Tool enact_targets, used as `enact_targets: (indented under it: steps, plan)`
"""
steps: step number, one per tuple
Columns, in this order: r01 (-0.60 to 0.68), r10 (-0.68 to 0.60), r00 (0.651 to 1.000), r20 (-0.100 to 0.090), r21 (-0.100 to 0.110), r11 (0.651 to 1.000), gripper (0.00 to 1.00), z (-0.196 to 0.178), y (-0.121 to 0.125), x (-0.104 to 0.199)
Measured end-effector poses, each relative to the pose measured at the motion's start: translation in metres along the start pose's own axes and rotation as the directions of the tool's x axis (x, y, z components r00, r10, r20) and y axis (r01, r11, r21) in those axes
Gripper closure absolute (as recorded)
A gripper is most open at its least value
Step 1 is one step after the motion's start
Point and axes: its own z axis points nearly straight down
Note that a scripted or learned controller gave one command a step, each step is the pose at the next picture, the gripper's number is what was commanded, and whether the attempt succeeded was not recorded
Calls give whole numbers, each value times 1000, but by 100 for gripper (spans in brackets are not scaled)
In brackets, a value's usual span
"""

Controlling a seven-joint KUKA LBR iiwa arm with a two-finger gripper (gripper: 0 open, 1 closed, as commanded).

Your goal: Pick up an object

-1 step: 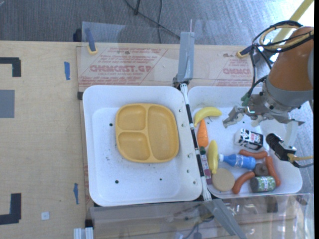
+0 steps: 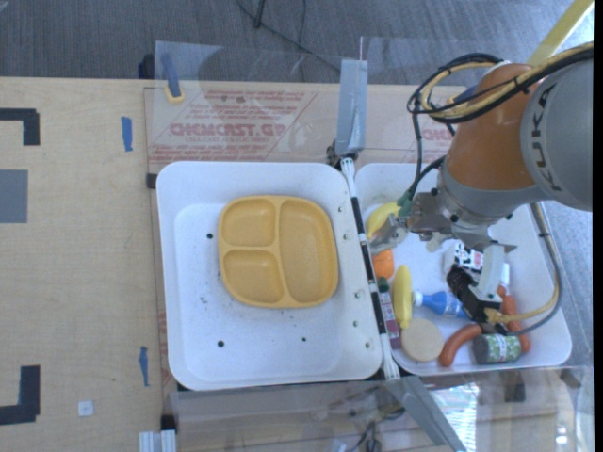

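The right bin (image 2: 551,281) holds several small items. A yellow banana-like piece (image 2: 381,218) lies at its left wall, with an orange piece (image 2: 382,264) and a second yellow piece (image 2: 402,296) below it. Nearer the front are a blue and white tube (image 2: 441,302), a beige disc (image 2: 421,339), a red sausage (image 2: 458,344) and a dark can (image 2: 497,348). My gripper (image 2: 396,231) reaches down under the orange-banded wrist (image 2: 490,153), right beside the upper yellow piece. The wrist hides much of the bin's middle.
The left bin (image 2: 184,281) holds a yellow divided plate (image 2: 279,250) in its upper middle. A ridge (image 2: 363,271) separates the two bins. A clear sheet with red lettering (image 2: 236,125) lies behind the bins.
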Motion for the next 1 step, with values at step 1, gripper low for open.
enact_targets:
  steps: [1]
  plan:
    - [-73, 73, 997, 0, 1, 997, 0, 88, -31, -67]
